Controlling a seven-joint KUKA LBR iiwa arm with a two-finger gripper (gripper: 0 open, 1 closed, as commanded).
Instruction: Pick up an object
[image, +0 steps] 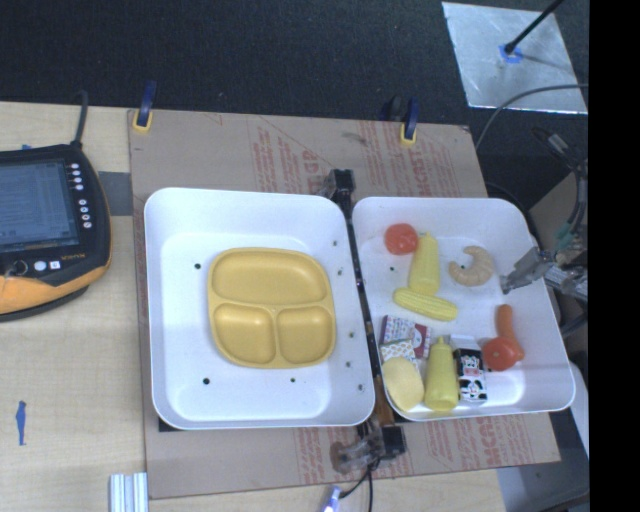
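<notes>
The right bin (540, 395) holds several toy foods. Among them are a red tomato (401, 238), a yellow corn cob (425, 262), a second yellow piece (425, 303) lying across below it, and a beige croissant (474, 265). Also inside are an orange carrot (505, 322), a red piece (502, 353), a black-and-white carton (470, 375), a yellow bottle (441, 373), a pale yellow lump (402, 384) and a red-and-white packet (403, 338). My gripper (522, 272) hangs at the bin's right rim, just right of the croissant and above the carrot, with nothing seen in it.
The left bin (170, 300) holds a yellow divided plate (272, 305). A teach pendant (45, 225) lies on the bench at far left. Clamps (408, 118) hold the cardboard sheet at the back. Cables hang at the right, behind the gripper.
</notes>
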